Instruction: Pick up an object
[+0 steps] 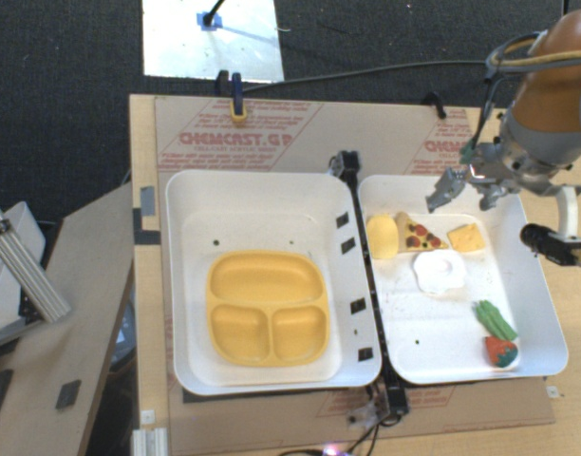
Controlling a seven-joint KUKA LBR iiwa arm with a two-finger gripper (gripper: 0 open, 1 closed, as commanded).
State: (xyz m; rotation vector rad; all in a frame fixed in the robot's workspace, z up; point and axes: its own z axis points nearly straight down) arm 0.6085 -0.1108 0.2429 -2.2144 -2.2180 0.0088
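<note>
My gripper [469, 187] hangs open, gripping nothing, above the right bin's [537, 297] far edge, beyond the cheese wedge [466, 237].

camera view: fixed overhead | slanted down | takes in both bins [177, 255] | arm [552, 93] enters at right

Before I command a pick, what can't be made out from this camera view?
- Gripper: small and blurred over the right bin's far rim; finger state unreadable.
- Arm: cut off by the right edge.
- Pizza slice: far tip hidden behind the lemon.
- Carrot: too small for detail.
</note>
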